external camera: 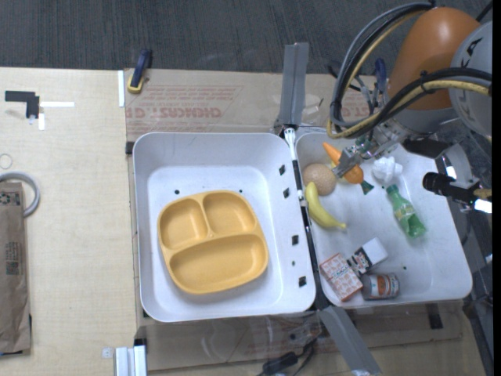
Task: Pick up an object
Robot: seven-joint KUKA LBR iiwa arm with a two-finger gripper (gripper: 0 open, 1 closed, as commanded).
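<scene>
The right bin (pixel 438 276) holds a yellow banana (pixel 321 208), a brown round fruit (pixel 319 178), an orange carrot-like piece (pixel 352 174), a green bottle (pixel 405 212), a white crumpled item (pixel 383 168), a small red-and-white box (pixel 339 276), a white block (pixel 373 251) and a can (pixel 381 286) lying on its side. My gripper (pixel 349 161) is low over the bin's far left part, right at the orange piece and just right of the brown fruit. Whether it holds anything is hidden by its own body.
In the left bin (pixel 149 233) lies a yellow divided plate (pixel 212 240). The grey divider (pixel 301 210) runs between the bins. The arm with its cables (pixel 376 69) covers the right bin's far corner. A brown paper bag (pixel 12 265) lies at the far left.
</scene>
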